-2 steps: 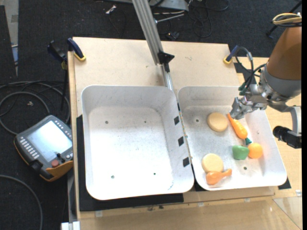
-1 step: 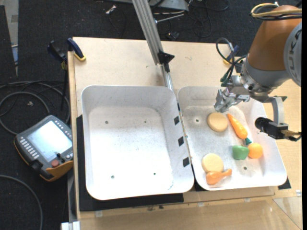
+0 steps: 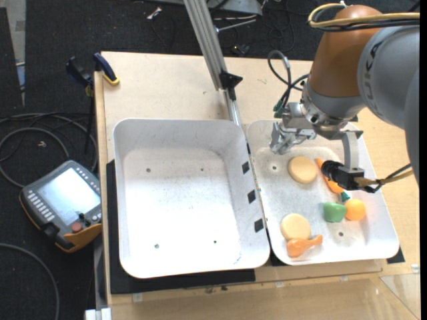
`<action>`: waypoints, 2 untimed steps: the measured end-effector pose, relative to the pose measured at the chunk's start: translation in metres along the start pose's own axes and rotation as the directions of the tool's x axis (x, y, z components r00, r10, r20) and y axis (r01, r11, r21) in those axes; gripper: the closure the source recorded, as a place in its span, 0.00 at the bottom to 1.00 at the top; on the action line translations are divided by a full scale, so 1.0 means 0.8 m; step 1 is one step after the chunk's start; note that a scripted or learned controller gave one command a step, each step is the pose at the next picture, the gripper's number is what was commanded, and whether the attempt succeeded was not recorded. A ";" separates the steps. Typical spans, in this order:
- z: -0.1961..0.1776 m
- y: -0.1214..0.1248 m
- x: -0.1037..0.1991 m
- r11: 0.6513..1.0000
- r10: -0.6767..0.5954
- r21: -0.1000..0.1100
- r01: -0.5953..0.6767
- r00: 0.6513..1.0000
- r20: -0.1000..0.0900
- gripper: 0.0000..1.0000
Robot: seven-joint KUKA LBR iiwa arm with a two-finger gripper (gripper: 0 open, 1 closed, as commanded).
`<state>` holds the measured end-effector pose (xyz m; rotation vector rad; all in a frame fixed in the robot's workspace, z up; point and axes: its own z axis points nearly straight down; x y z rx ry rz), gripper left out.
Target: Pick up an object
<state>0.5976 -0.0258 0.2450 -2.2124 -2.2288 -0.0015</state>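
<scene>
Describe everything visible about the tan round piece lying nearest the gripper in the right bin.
The tan round piece is a pale beige, flattish disc with a smooth, matte surface, like a toy biscuit or bun. It lies flat on the floor of the right bin, in the bin's far half, just below and right of the gripper, which hangs above the bin floor beside it. Nothing looks to be touching it; an orange carrot-like piece lies close on its right.
</scene>
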 end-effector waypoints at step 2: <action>-0.003 0.044 0.105 1.000 0.001 -0.003 -0.001 1.000 0.000 1.00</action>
